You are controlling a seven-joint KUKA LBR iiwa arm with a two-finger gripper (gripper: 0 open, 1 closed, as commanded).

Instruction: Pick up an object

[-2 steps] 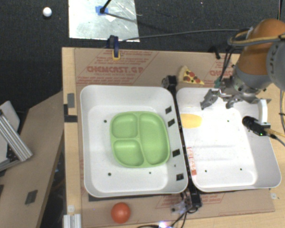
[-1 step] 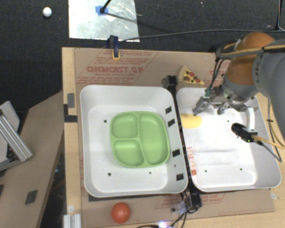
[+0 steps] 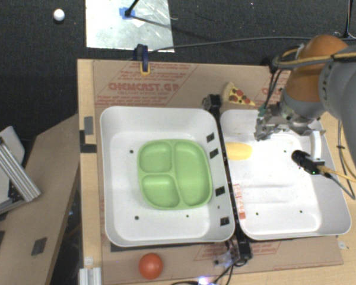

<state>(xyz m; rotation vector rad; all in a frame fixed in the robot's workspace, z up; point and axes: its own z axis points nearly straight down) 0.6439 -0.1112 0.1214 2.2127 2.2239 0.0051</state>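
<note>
One yellow object | oblong, smooth | right bin | gripper above

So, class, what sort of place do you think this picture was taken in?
Probably a robotics lab test bench: a robot arm reaches over two white bins, toy items such as a green divided plate and a pizza slice serve as practice objects, and cables lie about.

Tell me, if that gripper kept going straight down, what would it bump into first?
Probably the bare floor of the right bin. The gripper hangs just right of the yellow object, apparently clear of it, though depth is unclear.
</note>
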